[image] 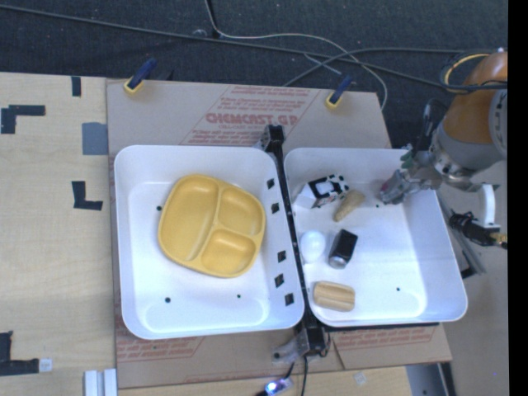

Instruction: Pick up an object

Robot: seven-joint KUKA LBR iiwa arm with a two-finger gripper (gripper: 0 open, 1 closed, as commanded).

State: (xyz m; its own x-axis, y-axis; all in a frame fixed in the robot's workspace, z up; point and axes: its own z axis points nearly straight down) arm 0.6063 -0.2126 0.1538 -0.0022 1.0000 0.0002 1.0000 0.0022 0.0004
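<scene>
Overhead, arm angled down-left, end effector low over right bin's far corner, finger state unclear.

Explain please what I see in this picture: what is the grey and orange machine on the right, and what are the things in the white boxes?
It is a robot arm, seen from one camera above the bench. Its tool hangs over the right bin, at its far right corner. In this bin lie a black-and-white item, a tan piece, a white ball, a dark can and a tan block. The left bin holds a yellow divided plate. Nothing visible sits in the tool.
</scene>
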